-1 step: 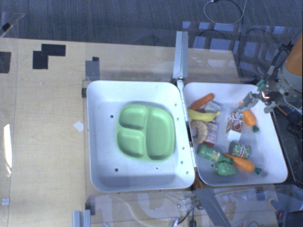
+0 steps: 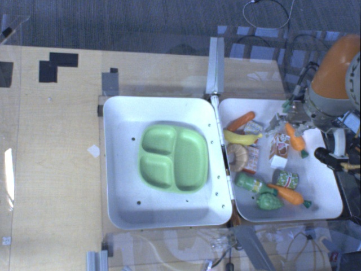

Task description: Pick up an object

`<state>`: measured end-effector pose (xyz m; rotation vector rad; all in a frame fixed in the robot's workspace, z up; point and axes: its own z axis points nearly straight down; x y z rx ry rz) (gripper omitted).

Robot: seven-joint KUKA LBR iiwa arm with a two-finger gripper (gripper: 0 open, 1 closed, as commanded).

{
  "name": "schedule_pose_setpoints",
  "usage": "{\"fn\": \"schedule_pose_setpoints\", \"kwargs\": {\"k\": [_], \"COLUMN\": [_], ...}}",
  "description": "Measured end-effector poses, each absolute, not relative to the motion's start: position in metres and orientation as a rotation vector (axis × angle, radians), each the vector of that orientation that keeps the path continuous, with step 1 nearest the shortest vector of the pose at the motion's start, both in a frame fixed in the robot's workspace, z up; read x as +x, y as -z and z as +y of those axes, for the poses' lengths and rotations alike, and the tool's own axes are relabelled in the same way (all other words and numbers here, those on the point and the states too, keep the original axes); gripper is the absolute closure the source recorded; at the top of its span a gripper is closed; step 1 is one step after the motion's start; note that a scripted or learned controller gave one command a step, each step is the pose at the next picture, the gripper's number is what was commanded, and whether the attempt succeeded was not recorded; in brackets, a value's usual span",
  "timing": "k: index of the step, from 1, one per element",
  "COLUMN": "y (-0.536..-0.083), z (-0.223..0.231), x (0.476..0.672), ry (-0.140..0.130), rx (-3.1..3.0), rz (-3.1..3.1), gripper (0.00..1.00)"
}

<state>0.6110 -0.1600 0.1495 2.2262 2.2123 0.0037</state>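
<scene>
The left bin (image 2: 121, 168) is the biggest thing on the bench and holds a green divided plate (image 2: 174, 157), lying flat in its middle; the right bin (image 2: 330, 199) beside it carries all the small toy food, and the grey arm with its orange band (image 2: 335, 75) leans in over that bin's upper right corner. The gripper (image 2: 294, 119) sits low at the bin's upper right, just above a small orange carrot (image 2: 295, 139), and whether it is released or clenched cannot be told from this slanted view, nor whether anything is caught in it. That carrot looks like the likeliest thing to pick up: it lies tilted, near the bin's right wall and just beside a white carton (image 2: 278, 150). It is probably hollow plastic, so light, stiff and rather slippery, and its taper would let it squirt out of a pinch near the tip; a hold across the thicker middle, square to its length, seems safest. Below lies a second carrot (image 2: 290, 195) with a green end, touching a green leafy piece (image 2: 268, 201), with a small green can (image 2: 286, 179) just above and a green bottle (image 2: 247, 182) to the left. Toward the divider are a yellow banana (image 2: 241, 138), a red pepper (image 2: 241, 121) above it and a brown bread roll (image 2: 239, 158) below; these crowd each other, so they would be harder to take cleanly
</scene>
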Motion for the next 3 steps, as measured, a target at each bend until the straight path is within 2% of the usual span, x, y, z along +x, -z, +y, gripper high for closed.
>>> {"fn": "schedule_pose_setpoints", "kwargs": {"k": [1,2,3], "y": [-0.089,-0.103,-0.203], "z": [-0.168,-0.168,-0.101], "x": [0.598,0.601,0.653], "ry": [-0.012,-0.019,-0.008], "rx": [2.141,2.134,2.271], "rz": [2.286,2.281,2.163], "gripper": [0.00,1.00,1.00]}}
